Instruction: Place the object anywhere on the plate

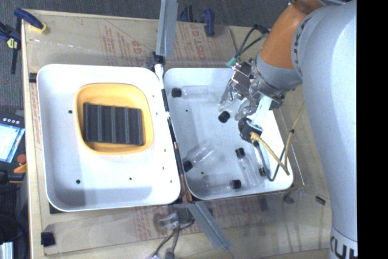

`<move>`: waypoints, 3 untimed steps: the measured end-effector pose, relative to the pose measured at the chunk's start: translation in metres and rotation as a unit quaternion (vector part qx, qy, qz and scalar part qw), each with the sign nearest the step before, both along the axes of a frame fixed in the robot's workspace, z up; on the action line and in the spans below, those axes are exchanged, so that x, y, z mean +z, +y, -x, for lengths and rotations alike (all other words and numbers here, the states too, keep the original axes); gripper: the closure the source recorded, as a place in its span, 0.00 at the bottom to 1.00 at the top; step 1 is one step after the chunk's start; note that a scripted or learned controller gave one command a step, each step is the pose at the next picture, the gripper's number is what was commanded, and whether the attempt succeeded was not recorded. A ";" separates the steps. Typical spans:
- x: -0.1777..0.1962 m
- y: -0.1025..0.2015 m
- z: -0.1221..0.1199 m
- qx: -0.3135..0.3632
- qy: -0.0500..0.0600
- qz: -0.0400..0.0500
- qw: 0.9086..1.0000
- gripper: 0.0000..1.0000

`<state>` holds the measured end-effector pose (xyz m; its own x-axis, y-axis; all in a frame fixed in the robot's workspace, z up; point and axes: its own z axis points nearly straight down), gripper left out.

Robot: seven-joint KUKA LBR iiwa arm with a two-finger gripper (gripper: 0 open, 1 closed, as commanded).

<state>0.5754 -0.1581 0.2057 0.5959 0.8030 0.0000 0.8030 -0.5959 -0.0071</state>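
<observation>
Bench: brown board (91, 33) on dark carpet, blue clamps along its upper edge.
Arm: grey, orange band (285, 39), enters from the frame's right, cut off by the edge.
Left bin (54, 148): holds a yellow plate (91, 94), dark ribbed insert at its centre.
Right bin (200, 100): clear objects (203, 154), hard to make out against white.
Gripper (239, 118): over right bin's upper right; finger state cannot be told, cluttered by cables.

Bright, even overhead light; white bins (97, 191) glare slightly, focus soft.
</observation>
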 end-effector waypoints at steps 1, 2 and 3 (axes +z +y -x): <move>0.003 0.070 -0.051 0.129 -0.002 0.001 0.992 1.00; 0.019 0.103 -0.069 0.239 -0.002 0.001 0.971 1.00; -0.015 0.148 -0.067 0.348 -0.001 0.000 0.938 1.00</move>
<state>0.6422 -0.0101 0.1910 -0.0723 0.9974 0.0007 0.9974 0.0723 -0.0054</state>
